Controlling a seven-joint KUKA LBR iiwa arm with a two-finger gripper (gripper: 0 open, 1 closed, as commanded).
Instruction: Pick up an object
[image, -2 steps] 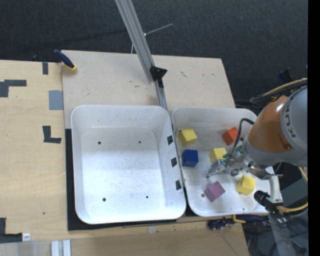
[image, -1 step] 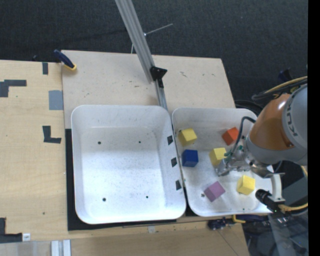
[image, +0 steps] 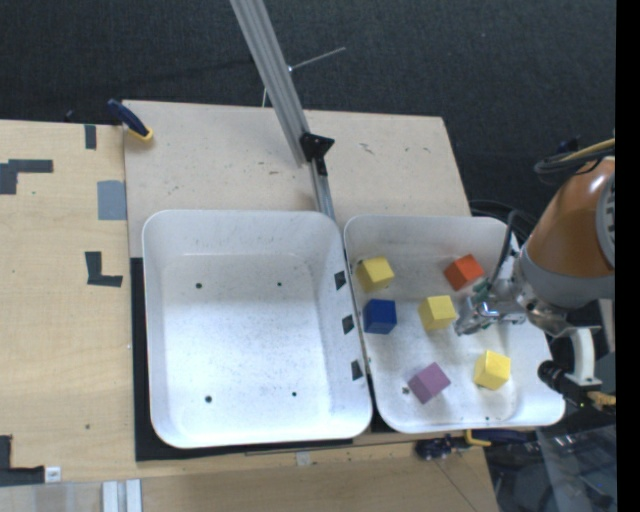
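Note:
The right bin (image: 400, 235) holds several small blocks: a yellow one (image: 377, 271) near its back left, a blue one (image: 379, 316) below it, a yellow one (image: 437, 312) in the middle, an orange one (image: 463, 271) toward the back right, a purple one (image: 429, 382) near the front and a yellow one (image: 492, 369) at the front right. My gripper (image: 474, 318) hangs low over the bin's right side, just right of the middle yellow block and below the orange one. No block shows between its fingers.
The left bin (image: 240, 330) stands beside the right one. A slanted metal rod (image: 283, 85) runs from the top down to the bins' shared back edge. A blue and yellow clamp (image: 130, 119) lies at the bench's back left. Grey tape marks dot the left bench.

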